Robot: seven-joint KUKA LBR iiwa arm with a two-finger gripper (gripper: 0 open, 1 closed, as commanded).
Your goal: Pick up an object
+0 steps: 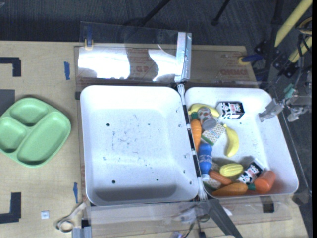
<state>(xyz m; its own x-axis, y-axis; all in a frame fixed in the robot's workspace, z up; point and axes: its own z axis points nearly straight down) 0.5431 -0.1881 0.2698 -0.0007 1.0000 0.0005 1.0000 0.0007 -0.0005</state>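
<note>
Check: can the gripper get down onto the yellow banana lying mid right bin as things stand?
Probably yes. The gripper sits at the right bin's right rim, and the yellow banana lies exposed with bare white floor to its right. A small grey-labelled packet crowds its left side, so approach from above or right.

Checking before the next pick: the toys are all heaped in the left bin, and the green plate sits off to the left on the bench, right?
Not quite. The camera view shows the toys heaped in the right bin, not the left bin. The green plate does sit off to the left on the bench.
</note>
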